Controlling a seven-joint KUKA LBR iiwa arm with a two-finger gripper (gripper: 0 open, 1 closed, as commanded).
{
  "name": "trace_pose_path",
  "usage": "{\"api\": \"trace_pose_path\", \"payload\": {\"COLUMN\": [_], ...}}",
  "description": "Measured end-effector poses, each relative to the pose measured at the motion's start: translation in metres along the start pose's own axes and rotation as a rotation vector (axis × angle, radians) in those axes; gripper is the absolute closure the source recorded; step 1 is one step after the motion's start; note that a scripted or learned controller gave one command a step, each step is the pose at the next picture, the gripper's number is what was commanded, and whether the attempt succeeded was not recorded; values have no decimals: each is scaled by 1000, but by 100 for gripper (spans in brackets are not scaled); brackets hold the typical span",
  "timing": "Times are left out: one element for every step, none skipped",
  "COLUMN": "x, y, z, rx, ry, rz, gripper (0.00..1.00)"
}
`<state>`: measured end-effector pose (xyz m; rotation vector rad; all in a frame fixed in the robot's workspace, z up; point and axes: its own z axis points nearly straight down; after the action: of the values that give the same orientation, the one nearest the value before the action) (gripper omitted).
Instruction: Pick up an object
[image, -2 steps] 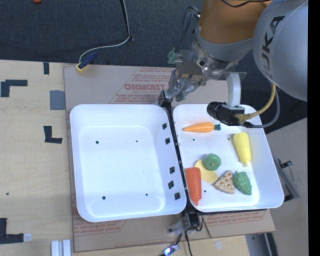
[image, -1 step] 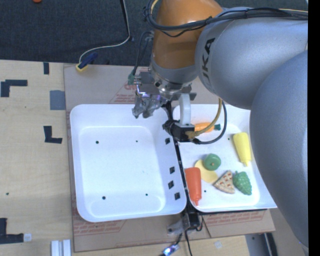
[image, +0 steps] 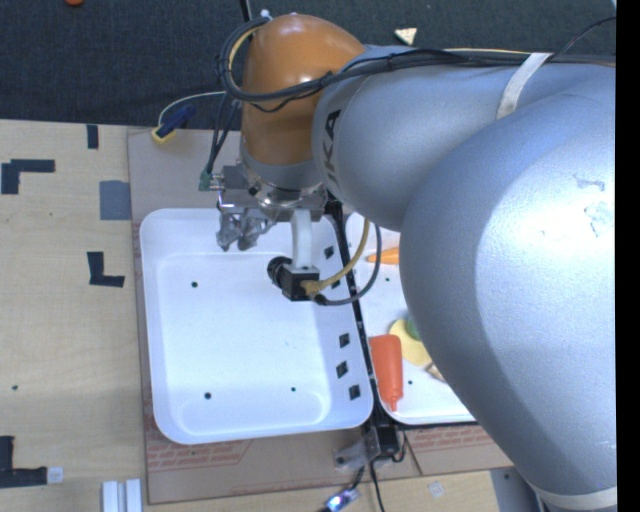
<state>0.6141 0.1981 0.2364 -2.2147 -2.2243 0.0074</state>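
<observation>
My gripper (image: 240, 230) hangs over the far left corner of the left white bin (image: 230, 345), below the orange wrist band (image: 290, 80). Nothing shows beneath it except the bare bin floor. In the right bin (image: 432, 405) an orange, carrot-like object (image: 387, 368) lies against the left wall. A yellow-green object (image: 407, 334) sits just beyond it, partly hidden by the arm. Another orange piece (image: 385, 256) peeks out further back beside the arm.
The big grey arm (image: 500, 230) covers most of the right bin. A black cable fitting (image: 290, 278) hangs from the wrist over the left bin. A blue and yellow item (image: 172, 122) lies on the bench behind the bins.
</observation>
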Motion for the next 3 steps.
{"api": "trace_pose_path", "payload": {"x": [37,36,35], "y": [-2,11,17], "z": [7,-46,-31], "rx": [-3,-8,-2], "ry": [1,2,-1], "rz": [0,0,2], "gripper": [100,100,100]}}
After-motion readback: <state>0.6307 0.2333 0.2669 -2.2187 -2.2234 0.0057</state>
